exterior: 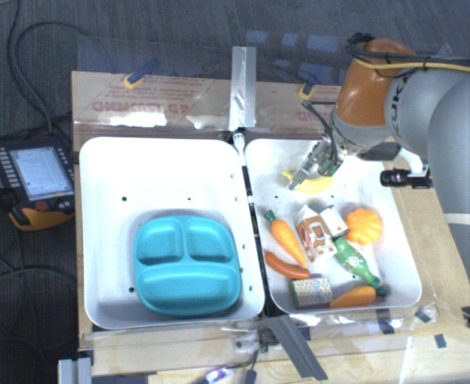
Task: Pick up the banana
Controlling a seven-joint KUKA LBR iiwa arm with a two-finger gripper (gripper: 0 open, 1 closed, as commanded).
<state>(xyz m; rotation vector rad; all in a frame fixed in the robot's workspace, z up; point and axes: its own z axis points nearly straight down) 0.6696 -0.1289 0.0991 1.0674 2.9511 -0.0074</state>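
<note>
Camera view places the gripper (318, 165) directly over the banana (313, 185), whose long axis runs left-right in the right bin (395, 238); grip state cannot be determined.

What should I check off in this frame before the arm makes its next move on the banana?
1. Banana lies in the right bin, near its far edge: ok.
2. Pincer sits right over the banana: ok.
3. Banana seen between the fingers: cannot tell, the pincer covers part of it.
4. Banana lifted off the bin floor: cannot tell from this slanted view.
5. Neighbours apart from the banana: ok, the carrot, the small carton and the orange pumpkin lie nearer the camera.
6. Blue tray stays out of the way in the left bin: ok.
</note>
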